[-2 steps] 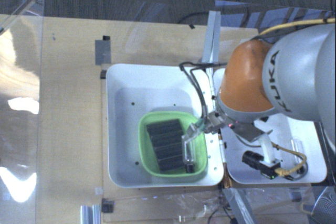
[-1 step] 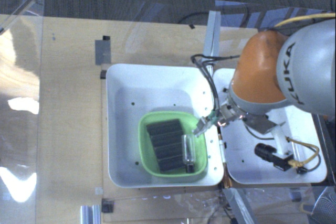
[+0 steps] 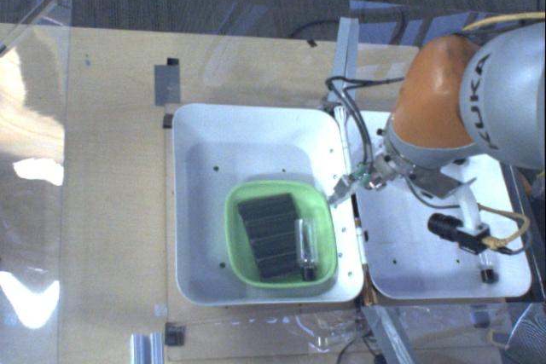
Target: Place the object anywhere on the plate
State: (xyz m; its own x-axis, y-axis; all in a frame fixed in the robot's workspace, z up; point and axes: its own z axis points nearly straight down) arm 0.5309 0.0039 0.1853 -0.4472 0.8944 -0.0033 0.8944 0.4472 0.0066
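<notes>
- The pincer (image 3: 354, 182) hangs beneath the grey-and-orange arm (image 3: 444, 102) just right of the green plate (image 3: 235, 222), over the seam where the two white bins meet; from this angle we cannot tell how it is set, and we see nothing in its hold.
- The object, a dark ridged block (image 3: 273, 236), already lies on the green plate, slightly askew, covering much of the plate's middle.
- A thin clear tube with a dark tip (image 3: 304, 247) rests along the block's right edge, on the same plate; we cannot say whether it touches the block.
- The plate sits in the left bin (image 3: 196, 149), toward the near wall; the right bin (image 3: 401, 268), beyond the plate's right rim, lies beneath the arm and its cabling.
- We judge the block to be light and somewhat soft, foam or rubber by its look, with ribs that should give grip instead of slipping.
- We would take it across its narrow width, near the middle, clear of the tube.
- With the block on the plate, we judge the task as good as done.
</notes>
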